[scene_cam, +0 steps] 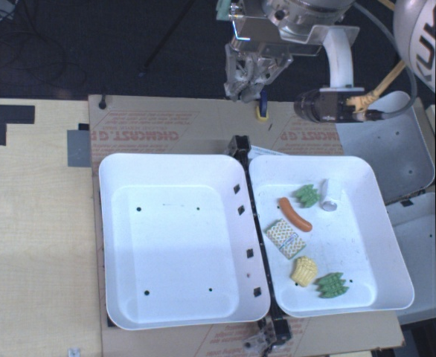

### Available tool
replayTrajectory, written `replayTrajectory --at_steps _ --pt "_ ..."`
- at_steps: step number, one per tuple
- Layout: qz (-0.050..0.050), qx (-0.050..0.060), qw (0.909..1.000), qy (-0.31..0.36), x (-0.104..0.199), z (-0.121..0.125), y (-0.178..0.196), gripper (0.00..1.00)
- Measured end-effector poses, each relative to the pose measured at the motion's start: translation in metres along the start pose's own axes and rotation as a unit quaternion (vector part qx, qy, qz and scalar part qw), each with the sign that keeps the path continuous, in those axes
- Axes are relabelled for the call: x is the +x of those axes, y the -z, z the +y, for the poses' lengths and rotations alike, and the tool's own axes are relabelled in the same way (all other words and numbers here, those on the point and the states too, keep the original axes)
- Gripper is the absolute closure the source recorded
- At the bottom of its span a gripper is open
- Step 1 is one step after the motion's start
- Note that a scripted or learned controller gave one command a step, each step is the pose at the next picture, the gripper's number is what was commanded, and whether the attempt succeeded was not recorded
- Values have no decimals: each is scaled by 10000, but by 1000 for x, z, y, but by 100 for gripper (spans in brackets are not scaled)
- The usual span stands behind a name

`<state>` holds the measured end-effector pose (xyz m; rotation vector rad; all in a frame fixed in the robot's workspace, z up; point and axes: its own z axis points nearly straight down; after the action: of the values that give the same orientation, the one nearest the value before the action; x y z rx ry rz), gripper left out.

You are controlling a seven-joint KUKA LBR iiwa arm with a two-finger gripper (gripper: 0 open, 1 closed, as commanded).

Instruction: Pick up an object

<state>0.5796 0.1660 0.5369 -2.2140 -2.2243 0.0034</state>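
The right bin [367, 184] holds several small objects: an orange sausage [295, 213], a green leafy piece [306, 195], a grey-white piece [327, 198], a patterned white and green block [286, 239], a yellow corn cob [303, 271] and another green piece [331, 285]. My gripper [246, 88] hangs high above the back edge of the bench, behind the divide between the two bins, well away from all the objects. I see nothing held beneath it.
The left bin [121, 199] sits beside the right one, joined by a black clamp strip [248, 229]. Both rest on a cardboard sheet [166, 129]. A grey panel [396, 155] lies to the right, and cables hang near the arm.
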Motion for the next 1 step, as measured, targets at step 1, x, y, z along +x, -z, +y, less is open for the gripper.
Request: replayTrajectory --at_steps 1 --pt "-10 4 10000 -11 33 22 -1 100"
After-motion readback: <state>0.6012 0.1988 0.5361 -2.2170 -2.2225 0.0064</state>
